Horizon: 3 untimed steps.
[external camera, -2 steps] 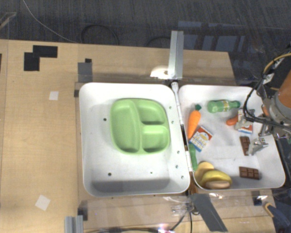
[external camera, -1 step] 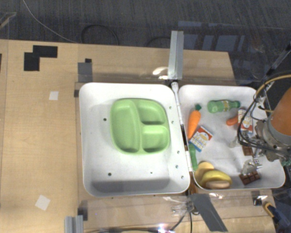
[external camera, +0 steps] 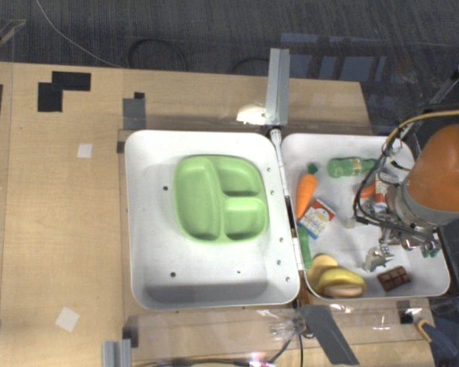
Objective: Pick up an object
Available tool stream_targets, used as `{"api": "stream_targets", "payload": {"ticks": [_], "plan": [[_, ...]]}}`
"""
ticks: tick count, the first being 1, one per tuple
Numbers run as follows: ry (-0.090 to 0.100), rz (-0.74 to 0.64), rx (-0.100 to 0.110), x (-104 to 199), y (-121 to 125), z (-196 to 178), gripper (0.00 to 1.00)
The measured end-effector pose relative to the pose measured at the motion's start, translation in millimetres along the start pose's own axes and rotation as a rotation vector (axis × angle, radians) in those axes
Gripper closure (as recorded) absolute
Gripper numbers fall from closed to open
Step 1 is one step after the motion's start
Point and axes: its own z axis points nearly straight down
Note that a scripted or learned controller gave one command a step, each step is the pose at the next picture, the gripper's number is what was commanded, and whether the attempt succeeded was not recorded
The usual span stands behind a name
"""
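Across the tabletop, the left bin holds only a green divided tray, so I hang over the right bin, where the small pickable things lie. My hand, released and grasping nothing, points down just beside the chocolate bar, with the banana and carrot further off.

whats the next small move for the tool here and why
Probably a short drop straight down, then close. The tool hangs low in the right bin with nothing visibly between its fingers; the chocolate bar lies just beside it and the banana a little farther off, so the bar looks like the nearest target.
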Motion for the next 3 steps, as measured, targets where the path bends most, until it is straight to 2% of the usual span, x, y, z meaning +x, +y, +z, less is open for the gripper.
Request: {"api": "stream_targets", "payload": {"ticks": [1, 2, 3], "plan": [[-0.003, -0.012, 0.002, 12.7, 19.7, -0.8, 0.00], [-0.005, -0.318, 0.003, 7.7, 38.7, -1.4, 0.00], [-0.022, -0.324, 0.008, 1.6, 40.1, -15.6, 1.00]]}}
